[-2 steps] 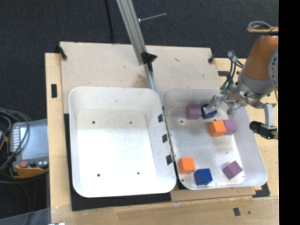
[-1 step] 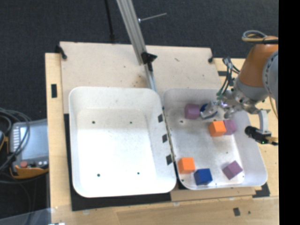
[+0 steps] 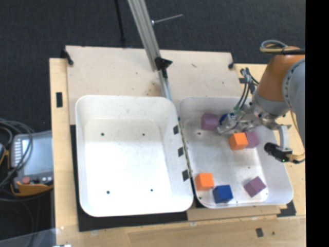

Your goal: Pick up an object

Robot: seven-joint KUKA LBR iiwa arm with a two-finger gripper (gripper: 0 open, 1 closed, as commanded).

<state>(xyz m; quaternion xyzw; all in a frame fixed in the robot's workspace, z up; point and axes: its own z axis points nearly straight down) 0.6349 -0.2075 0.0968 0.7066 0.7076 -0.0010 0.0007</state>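
- Gripper: over right bin, beside orange cube; jaw state cannot be told.
- Risk: neighbouring purple cube may block the grasp.

Single fixed cam above bench, looking down at a slant. Far enough to take in both white bins w/ bench edges and dark floor beyond. Arm enters frame right.
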